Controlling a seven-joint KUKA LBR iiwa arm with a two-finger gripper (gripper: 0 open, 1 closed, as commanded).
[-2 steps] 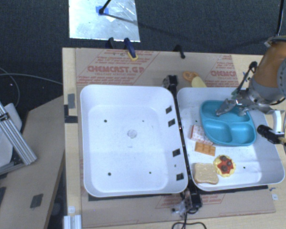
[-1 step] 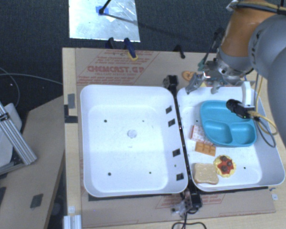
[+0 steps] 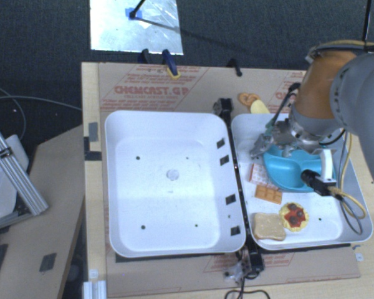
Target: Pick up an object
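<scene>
The right bin [image 3: 355, 223] holds several toy foods. A blue scoop-shaped dish [image 3: 290, 170] lies in its middle. Just left of it are a pink speckled cracker [image 3: 258, 174] and a small orange waffle [image 3: 268, 194]. A slice of toast [image 3: 269, 227] and a round pizza piece [image 3: 294, 217] lie at the front. A yellow piece [image 3: 259, 108] rests against the back wall. My gripper [image 3: 266, 143] is low over the bin, at the blue dish's upper left edge. Its grey body hides whether it touches the dish.
The grey arm with its orange band [image 3: 327, 86] covers the right bin's back right part, with cables trailing over the right rim. The left bin [image 3: 168, 120] adjoins the right one along a black divider [image 3: 232, 179]. A brown cookie [image 3: 247, 98] lies on the cardboard behind the bins.
</scene>
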